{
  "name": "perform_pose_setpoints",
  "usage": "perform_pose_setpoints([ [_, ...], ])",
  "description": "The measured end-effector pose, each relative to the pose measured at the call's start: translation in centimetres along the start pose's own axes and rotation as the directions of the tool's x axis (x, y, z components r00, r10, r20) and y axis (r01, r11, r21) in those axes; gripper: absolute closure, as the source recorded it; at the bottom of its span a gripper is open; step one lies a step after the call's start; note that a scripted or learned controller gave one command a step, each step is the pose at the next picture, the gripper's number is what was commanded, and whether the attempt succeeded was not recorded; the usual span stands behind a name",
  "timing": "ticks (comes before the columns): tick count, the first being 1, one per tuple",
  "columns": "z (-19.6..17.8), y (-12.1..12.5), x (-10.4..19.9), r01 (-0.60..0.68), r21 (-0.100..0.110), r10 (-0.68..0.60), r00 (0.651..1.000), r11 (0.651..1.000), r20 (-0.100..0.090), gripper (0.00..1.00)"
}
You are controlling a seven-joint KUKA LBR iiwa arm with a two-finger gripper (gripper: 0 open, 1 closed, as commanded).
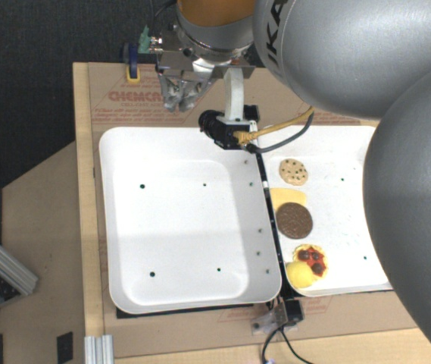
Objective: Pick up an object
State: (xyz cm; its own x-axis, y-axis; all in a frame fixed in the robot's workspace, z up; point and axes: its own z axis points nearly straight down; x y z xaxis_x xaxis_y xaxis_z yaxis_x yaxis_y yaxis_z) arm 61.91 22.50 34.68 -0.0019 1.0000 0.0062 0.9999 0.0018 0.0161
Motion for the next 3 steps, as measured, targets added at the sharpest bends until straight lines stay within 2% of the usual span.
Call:
perform_pose_setpoints([
  [1, -4.3, -1.0, 0.0, 0.000, 0.009, 0.000, 1.000, 1.000, 0.003, 1.00],
  [3, -6.1, -1.0, 0.2, 0.002, 0.007, -0.002, 1.000, 1.000, 0.005, 1.00],
])
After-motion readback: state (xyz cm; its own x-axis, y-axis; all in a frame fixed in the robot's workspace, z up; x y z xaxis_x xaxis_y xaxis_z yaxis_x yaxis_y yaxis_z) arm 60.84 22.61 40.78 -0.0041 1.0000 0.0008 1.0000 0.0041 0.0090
